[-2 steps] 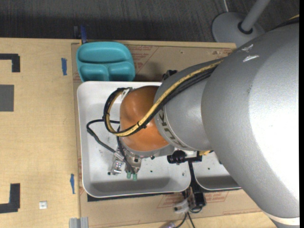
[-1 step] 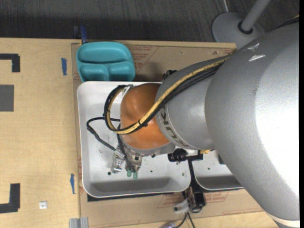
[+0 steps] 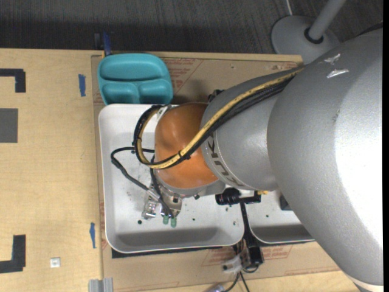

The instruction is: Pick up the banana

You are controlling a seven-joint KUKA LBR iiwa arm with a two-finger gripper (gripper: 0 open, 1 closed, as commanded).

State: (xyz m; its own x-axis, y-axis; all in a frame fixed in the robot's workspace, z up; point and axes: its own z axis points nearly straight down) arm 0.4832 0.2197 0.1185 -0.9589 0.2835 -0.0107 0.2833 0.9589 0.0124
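Grey arm [image 3: 304,132] over left bin [image 3: 115,163]

The arm [image 3: 304,132] looked like smooth painted metal, a satin grey with soft highlights, and its orange band [image 3: 179,145] had a glossier sheen. The left bin [image 3: 118,163] seemed to be moulded white plastic, smooth and faintly shiny (its floor flecked with small dark specks). A teal tray [image 3: 135,78] beyond it read as matt, rounded plastic. The bench [image 3: 48,163] appeared to be flat, dull brown cardboard or fibreboard. Black and yellow cables [image 3: 182,151] looked rubbery.
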